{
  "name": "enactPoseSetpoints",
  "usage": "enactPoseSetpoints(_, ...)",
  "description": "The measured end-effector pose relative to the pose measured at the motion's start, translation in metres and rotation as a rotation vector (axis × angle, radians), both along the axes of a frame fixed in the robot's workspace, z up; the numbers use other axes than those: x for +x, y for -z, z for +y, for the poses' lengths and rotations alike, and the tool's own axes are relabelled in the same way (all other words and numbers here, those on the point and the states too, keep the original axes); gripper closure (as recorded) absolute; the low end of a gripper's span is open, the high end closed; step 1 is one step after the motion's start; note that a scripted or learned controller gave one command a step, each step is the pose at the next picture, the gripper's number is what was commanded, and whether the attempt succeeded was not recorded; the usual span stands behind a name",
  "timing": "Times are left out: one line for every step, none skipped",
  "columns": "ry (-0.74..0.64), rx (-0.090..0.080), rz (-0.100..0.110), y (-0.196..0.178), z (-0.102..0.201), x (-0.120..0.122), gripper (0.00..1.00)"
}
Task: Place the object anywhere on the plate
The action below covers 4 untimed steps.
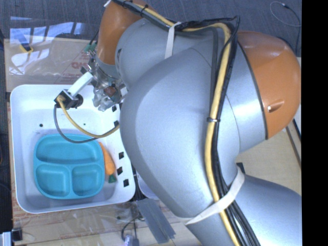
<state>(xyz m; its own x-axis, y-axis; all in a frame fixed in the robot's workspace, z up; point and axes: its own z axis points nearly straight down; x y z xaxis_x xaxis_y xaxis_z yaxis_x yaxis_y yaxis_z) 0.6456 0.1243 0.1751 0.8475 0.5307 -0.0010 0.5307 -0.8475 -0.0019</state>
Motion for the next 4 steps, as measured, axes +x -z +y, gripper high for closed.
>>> enactPoseSetpoints(0.096, 0.0, 0.001, -0.0935, -0.1148, -0.0145, 1.0)
enactPoseSetpoints(0.095, 0.0, 0.003, -0.0928, -0.1137, -0.0147, 0.0)
enactPoseSetpoints(0.095, 0.0, 0.003, -0.0928, -0.1137, -0.0147, 0.0)
enactPoseSetpoints(0.095, 0.0, 0.003, -0.0928, -0.1137, -0.0147, 0.0)
